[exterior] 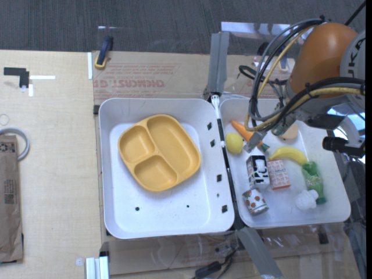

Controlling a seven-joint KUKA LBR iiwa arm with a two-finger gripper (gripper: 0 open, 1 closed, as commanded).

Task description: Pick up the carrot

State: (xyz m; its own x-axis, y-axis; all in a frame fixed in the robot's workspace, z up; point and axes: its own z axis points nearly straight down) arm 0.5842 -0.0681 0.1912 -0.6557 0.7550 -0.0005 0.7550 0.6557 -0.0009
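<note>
The gripper (257, 142) sits right by the carrot (242, 129), right of middle; I cannot tell its state. It might bump the lemon (233, 143) and miss.

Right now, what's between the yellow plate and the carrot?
In the camera view, the bins' touching rims and a lemon lie between the yellow plate and the carrot.

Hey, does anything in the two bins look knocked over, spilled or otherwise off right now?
Nothing spilled or damaged. The yellow plate sits askew in the left bin. In the right bin, two cans and the green bottle lie on their sides. The carrot rests beside the lemon.
</note>
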